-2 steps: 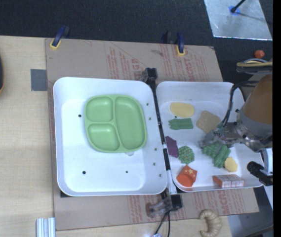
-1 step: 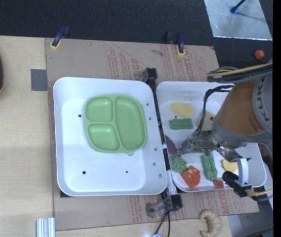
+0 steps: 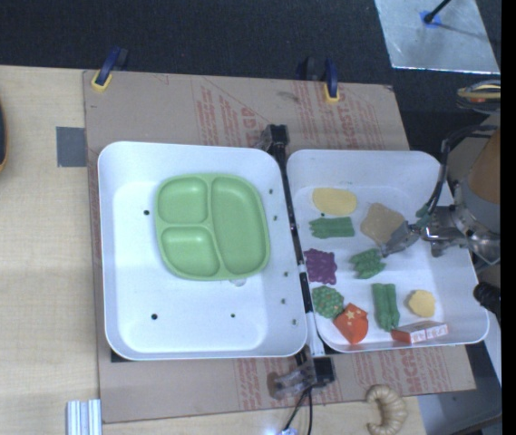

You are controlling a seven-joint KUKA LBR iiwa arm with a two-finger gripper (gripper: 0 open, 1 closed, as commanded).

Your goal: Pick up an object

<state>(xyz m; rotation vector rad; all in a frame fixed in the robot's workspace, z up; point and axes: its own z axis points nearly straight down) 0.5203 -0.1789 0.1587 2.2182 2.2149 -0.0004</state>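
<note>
Gripper (image 3: 401, 238): reaching in over the right bin's (image 3: 457, 333) right edge, tips low at the tan block (image 3: 381, 221) near the bin's middle, touching or just beside it; whether it is wide, narrow or holding anything cannot be told. Right bin, other contents: yellow piece (image 3: 334, 200) by the far edge, green strip (image 3: 332, 228), purple piece (image 3: 320, 265), green lump (image 3: 367, 263), green bar (image 3: 384, 304), yellow lump (image 3: 421, 304), strawberry (image 3: 327, 300), red-orange piece (image 3: 352, 323) and red-white packet (image 3: 420, 333) by the near edge. Left bin (image 3: 121, 243): green divided plate (image 3: 212, 226), far of centre.
</note>
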